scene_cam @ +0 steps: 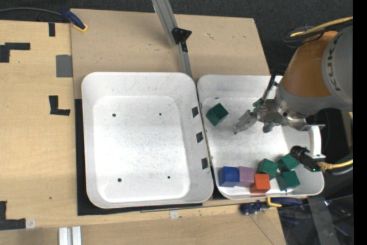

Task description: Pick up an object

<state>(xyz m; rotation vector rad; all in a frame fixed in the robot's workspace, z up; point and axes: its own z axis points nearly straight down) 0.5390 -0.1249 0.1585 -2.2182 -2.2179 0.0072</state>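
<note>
My gripper (pixel 245 121) hangs over the middle of the right bin (pixel 241 86), reaching in from the right, its grey fingers pointing down and left. Nothing shows between them. A dark green cube (pixel 217 113) lies alone in the bin's upper left part, a short way left of the fingertips and apart from them. Along the bin's near edge sits a cluster of blocks: a blue cube (pixel 229 175), a pale purple block (pixel 246 175), an orange cube (pixel 261 182) and green blocks (pixel 280 170).
The left bin (pixel 140 137) lies beside the right one, sharing a raised divider. A slanted metal rail (pixel 163 6) runs in from the top to the bins' far edge. The arm's orange band and grey body (pixel 312 80) overhang the right bin's right side.
</note>
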